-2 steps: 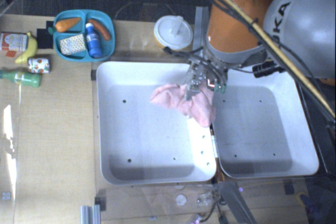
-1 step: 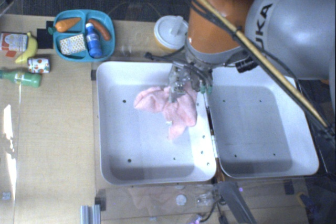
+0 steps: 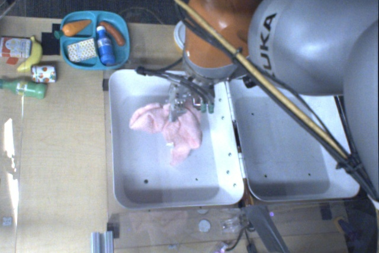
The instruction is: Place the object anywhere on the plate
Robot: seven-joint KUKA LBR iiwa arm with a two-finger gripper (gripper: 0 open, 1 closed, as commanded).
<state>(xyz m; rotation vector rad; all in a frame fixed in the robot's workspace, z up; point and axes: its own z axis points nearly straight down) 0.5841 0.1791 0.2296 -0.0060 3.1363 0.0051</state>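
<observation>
- A pink cloth lies crumpled in the left bin, toward its middle and right.
- The gripper hangs over the cloth's upper edge, its tips at the fabric; grip state cannot be told.
- The right bin sits beside it.
- A blue tray of toys rests on the bench, upper left.

Wooden bench with two white bins, blue tray, can, green bottle.
</observation>
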